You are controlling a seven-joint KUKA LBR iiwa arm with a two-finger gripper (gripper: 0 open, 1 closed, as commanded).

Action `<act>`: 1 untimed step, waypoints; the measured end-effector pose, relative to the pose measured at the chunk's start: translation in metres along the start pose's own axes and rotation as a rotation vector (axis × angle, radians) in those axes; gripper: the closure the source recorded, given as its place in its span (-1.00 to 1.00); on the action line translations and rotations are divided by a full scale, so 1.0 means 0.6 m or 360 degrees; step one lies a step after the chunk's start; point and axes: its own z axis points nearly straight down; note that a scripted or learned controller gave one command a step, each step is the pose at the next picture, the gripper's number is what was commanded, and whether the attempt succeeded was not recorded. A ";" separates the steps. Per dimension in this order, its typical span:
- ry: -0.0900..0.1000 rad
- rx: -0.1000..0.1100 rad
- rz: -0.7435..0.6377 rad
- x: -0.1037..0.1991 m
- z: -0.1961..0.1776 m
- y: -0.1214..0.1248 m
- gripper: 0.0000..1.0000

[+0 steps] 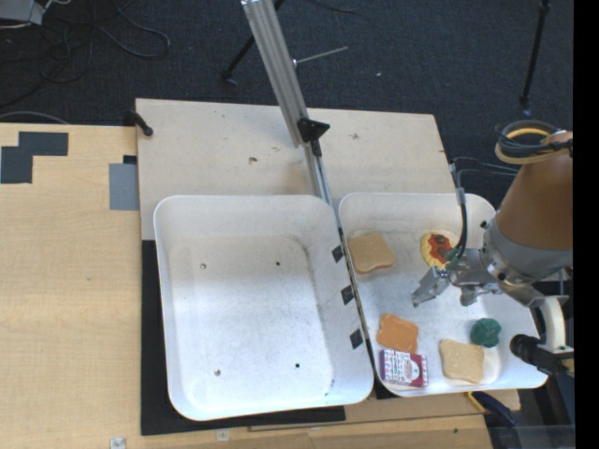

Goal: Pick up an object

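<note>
In the right-hand white bin [473,204] sits a mix of toy food; nearest the claw [432,288] is a small yellow-and-red plastic piece [436,247], probably light, stiff and a bit slick, so I'd pinch it across its narrow sides. The claw's grey fingers [426,293] look partly spread, holding nothing, hanging just below that piece.

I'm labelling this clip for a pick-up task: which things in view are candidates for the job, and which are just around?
Candidates, right bin: tan bread slice, orange slice, pale slice, green ball, red-and-white packet, yellow-red toy, gripper.

Just around: left bin, metal pole.
</note>
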 end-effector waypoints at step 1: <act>0.0001 0.0000 -0.0001 0.007 0.107 -0.001 -1.00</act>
